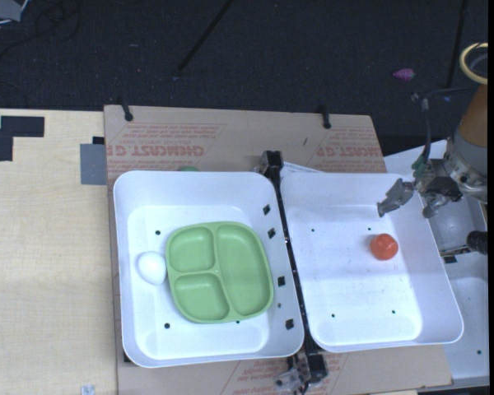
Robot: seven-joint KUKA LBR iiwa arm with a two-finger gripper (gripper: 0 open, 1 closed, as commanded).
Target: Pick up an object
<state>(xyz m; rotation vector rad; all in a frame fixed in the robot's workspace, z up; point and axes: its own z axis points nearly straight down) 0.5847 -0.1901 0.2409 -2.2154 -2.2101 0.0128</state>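
A small red ball-like object (384, 247) lies in the right bin (346, 311), near its right wall. A green three-compartment plate (219, 271) fills the middle of the left bin (140, 196), and a white egg-shaped object (151, 267) rests against the plate's left edge. My gripper (413, 197) hangs over the right bin's upper right corner, above and a little right of the red object, not touching it. Its two fingers stand apart with nothing between them.
A black divider clamp (281, 245) runs between the two bins. Cardboard (230, 142) lies under the bins, with a wooden bench surface (41, 262) to the left. Cables and grey arm parts (465, 163) crowd the right edge.
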